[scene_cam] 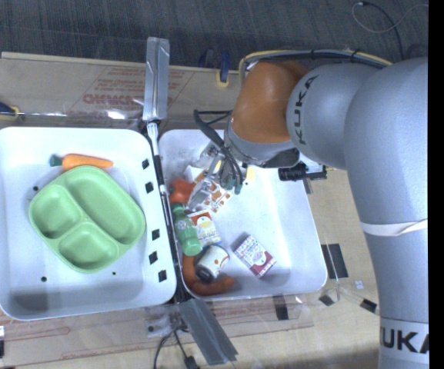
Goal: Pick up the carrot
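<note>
A dark grey carpeted floor (68, 14) is seen across the top of the view, ribbed in fine lines. A thin pale cable (383, 18) is looped on it at the upper right. The bench is covered by a flattened cardboard sheet (91, 79), printed with faded red lettering, and its brown edges are shown around both bins. A slim metal bar (156, 75) is laid upright along the divide between the bins. Black tape marks (334, 261) are stuck on the cardboard at the lower right. The scene is lit evenly.
</note>
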Motion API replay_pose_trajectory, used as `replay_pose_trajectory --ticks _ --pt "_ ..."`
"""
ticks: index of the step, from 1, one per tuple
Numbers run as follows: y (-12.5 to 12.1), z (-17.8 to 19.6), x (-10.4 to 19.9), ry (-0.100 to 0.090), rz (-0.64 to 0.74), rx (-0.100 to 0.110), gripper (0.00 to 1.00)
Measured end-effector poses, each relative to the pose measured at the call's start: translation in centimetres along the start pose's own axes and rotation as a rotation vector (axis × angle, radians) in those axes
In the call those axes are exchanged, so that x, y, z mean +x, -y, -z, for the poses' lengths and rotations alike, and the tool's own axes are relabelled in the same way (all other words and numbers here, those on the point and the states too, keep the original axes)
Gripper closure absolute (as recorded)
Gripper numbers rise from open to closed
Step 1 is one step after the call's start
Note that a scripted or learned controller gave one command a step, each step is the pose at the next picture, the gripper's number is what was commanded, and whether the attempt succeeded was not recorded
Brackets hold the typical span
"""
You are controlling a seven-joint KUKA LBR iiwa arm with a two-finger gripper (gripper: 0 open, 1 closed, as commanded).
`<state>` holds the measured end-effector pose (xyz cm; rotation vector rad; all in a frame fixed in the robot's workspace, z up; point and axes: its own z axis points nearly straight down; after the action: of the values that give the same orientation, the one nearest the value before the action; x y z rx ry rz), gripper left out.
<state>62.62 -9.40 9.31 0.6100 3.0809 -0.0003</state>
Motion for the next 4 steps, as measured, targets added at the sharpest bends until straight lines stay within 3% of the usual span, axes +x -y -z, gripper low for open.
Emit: replay_pose_trajectory --ticks 1,2,3,4 --pt "-4.5 10.0 0.4 0.001 -0.195 0.000 0.00" --pt "0.5 2.1 3.5 0.020 -0.340 -0.012 0.00" --pt "-0.6 1.3 -1.1 0.022 -0.159 -0.007 0.00" --pt "-2.8 10.0 -1.5 0.002 -0.273 0.000 0.00"
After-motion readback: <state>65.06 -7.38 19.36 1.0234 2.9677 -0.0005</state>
